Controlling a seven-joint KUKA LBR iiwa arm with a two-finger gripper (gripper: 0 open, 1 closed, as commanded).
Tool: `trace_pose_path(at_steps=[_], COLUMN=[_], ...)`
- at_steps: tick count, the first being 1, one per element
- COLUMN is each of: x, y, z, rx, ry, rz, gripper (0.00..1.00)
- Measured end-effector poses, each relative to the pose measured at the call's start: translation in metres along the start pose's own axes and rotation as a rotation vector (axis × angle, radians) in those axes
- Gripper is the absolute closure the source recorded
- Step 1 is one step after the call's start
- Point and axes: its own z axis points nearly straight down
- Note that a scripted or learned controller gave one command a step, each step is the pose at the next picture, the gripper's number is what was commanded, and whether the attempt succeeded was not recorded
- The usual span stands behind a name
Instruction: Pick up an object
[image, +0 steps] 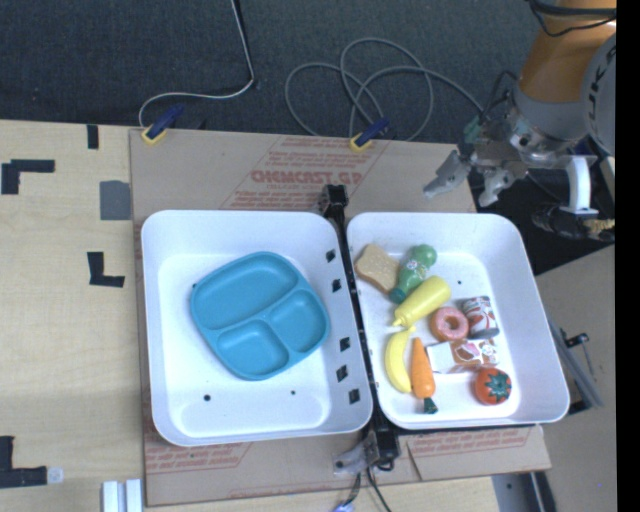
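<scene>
Two white bins sit side by side on the worktop. The left bin carries a blue divided plate at its centre, with bare white floor round it, widest toward six o'clock.

The right bin holds the pickable things, crowded together: a slice of bread at eleven o'clock, a green vegetable just beside it, a yellow bottle slanting through the middle, a banana and carrot touching at six, a donut, a small can, and a tomato at five o'clock near the rim.

The pincer hangs outside this bin, beyond its one o'clock corner, its fingers spread and released, grasping nothing.

Judged from this, the bread or the tomato would be the cleaner pick, each having some free floor on an outer side; the middle cluster leaves little room for fingers. A straight-down approach should avoid the bin wall, and the tomato's nearness to the rim could crowd one finger.
</scene>
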Motion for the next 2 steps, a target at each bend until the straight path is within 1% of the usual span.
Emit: trace_pose_path(at_steps=[1,2], x=[0.018,0.03], y=[-0.05,-0.047], z=[0.134,0.193], rx=[0.004,-0.003], ry=[0.001,-0.001], rz=[0.001,0.001], gripper=[0.0,0.0])
